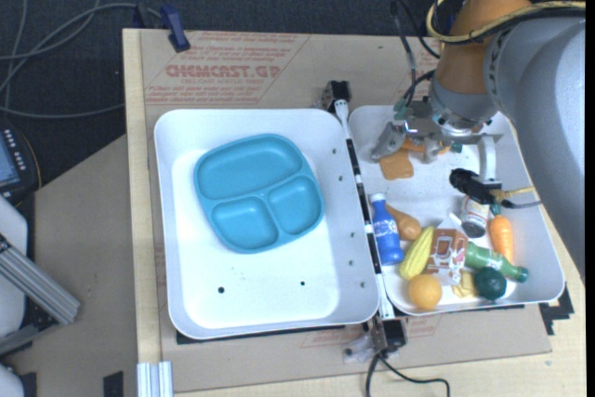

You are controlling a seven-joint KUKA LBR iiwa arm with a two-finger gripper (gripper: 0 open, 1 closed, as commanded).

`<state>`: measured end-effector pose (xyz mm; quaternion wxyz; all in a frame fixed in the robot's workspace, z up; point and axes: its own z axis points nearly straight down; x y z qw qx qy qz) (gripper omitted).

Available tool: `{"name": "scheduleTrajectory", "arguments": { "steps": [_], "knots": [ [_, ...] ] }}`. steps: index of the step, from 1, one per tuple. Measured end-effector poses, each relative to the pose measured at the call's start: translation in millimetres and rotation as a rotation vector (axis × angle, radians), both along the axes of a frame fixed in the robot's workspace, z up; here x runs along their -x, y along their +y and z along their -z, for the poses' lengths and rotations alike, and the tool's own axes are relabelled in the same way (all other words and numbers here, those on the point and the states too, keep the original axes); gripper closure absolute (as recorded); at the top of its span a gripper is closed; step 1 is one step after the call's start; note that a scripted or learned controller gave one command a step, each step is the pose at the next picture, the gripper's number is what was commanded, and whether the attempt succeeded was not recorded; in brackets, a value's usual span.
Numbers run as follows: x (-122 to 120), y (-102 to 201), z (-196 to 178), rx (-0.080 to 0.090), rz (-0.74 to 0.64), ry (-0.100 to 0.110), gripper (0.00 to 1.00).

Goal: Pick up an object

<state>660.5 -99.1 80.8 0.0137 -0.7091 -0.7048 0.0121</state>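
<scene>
Over the right bin [548, 279] I am seeing the arm [521, 42] reaching in from the right, its orange band [479, 19] sitting above the wrist. I am watching the gripper [406, 142] hanging at the bin's far left corner, directly above a small flat orange-brown piece [398, 166] lying on the bin floor. I am reading the metal fingers [387, 142] as spread fairly wide, with nothing sitting between them, though the slant is making this hard to judge. Nearer to me in the same bin, a blue bottle [385, 230] is lying along the left wall, with a corn cob [417, 251] just beside it, an orange [424, 292] near the front edge, a carrot [501, 237] toward the right, a green vegetable [493, 280] beside that, and a small red and white carton [450, 253] between them. Across the divider, the left bin [186, 293] is bearing a blue divided plate [258, 191], lying flat with three compartments.
</scene>
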Motion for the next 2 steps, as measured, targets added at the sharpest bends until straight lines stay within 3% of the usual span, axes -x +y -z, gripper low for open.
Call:
{"name": "scheduleTrajectory", "arguments": {
  "steps": [1,2],
  "knots": [
    [-2,2,-11,-0.001,-0.005,-0.015,1.00],
    [47,61,-110,-0.001,-0.012,-0.040,1.00]
  ]
}}
